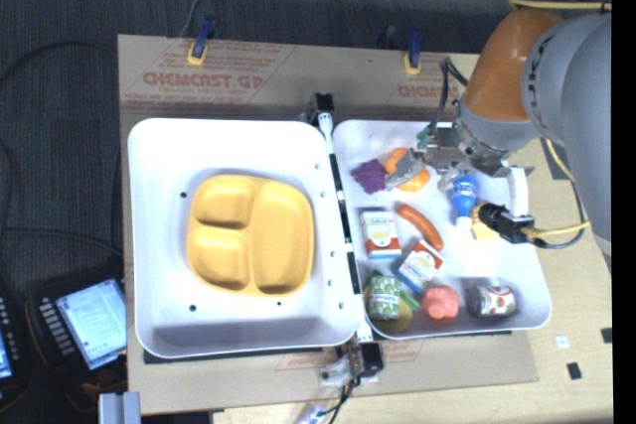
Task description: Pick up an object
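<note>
The arm's hand (410,171) sits low in the right bin (529,311), at that bin's upper left, directly over an orange object (409,160); whether it is spread, pressed together or pinching anything cannot be told at this angle. A purple item (369,176) lies just left of the orange object. Below it are a small carton (380,233) and a red sausage-shaped piece (420,224). A blue item (462,197) lies to the orange object's right. Further below rest a second small carton (420,266), a green item (387,299), a pink ball (442,304) and a can (491,300). The left bin (159,154) on the counter (149,79) holds a yellow divided tray (250,232).
</note>
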{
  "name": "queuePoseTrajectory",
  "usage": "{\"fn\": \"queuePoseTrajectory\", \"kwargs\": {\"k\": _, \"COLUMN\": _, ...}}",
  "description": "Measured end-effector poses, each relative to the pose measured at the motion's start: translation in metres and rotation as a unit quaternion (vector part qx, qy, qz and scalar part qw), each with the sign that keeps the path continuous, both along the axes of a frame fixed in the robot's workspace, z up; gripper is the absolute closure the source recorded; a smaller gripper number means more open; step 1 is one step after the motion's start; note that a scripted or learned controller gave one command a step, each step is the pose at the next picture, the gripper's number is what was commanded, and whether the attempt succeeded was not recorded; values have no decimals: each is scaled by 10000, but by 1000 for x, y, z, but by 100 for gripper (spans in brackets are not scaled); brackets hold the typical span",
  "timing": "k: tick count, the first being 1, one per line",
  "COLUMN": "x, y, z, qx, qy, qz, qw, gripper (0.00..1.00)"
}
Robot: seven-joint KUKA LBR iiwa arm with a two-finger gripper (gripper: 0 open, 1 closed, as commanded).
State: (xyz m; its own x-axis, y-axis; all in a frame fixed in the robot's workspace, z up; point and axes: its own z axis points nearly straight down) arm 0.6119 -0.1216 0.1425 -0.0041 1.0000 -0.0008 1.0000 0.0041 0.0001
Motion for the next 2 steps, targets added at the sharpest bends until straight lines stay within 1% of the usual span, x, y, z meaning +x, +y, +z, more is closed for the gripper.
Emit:
{"fn": "queuePoseTrajectory", "kwargs": {"k": 1, "x": 0, "y": 0, "z": 9, "qx": 4, "qy": 0, "qz": 3, "qw": 10000, "gripper": 100}}
{"fn": "queuePoseTrajectory", "kwargs": {"k": 2, "x": 0, "y": 0, "z": 9, "qx": 4, "qy": 2, "qz": 3, "qw": 10000, "gripper": 0}}
